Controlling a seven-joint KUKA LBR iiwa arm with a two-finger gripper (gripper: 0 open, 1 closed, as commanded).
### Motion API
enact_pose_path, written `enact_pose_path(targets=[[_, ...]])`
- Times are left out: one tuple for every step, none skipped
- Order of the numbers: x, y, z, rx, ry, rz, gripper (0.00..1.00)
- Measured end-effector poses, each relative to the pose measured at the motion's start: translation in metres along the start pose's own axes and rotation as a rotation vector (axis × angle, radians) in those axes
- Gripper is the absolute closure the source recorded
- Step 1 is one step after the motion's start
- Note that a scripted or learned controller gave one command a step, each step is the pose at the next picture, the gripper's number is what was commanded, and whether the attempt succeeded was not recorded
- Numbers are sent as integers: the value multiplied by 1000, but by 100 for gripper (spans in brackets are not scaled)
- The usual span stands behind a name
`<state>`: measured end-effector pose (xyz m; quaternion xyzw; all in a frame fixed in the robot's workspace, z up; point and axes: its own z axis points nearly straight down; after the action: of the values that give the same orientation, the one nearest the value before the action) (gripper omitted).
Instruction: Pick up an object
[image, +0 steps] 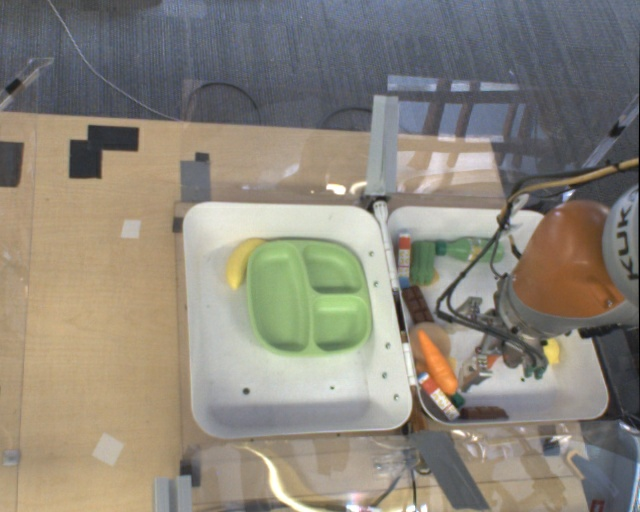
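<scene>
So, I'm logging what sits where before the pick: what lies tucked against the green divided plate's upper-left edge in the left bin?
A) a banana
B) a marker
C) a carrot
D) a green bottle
A: a yellow banana pokes out from under the green divided plate at its upper-left edge in the left bin.

Single fixed overhead camera, slanted down over both white bins.

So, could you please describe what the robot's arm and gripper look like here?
The arm is grey with a bulging orange band and part of a dark logo on its casing. Black cables loop from it towards the metallic, dark-grey gripper.
</scene>
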<state>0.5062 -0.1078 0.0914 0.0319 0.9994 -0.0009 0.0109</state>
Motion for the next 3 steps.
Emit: enact_pose_path(targets=[[-6, 0, -14, 2, -19, -3, 100], [-65, -27, -237, 3, 5, 567, 100], [-44, -51, -56, 4, 28, 432, 100]])
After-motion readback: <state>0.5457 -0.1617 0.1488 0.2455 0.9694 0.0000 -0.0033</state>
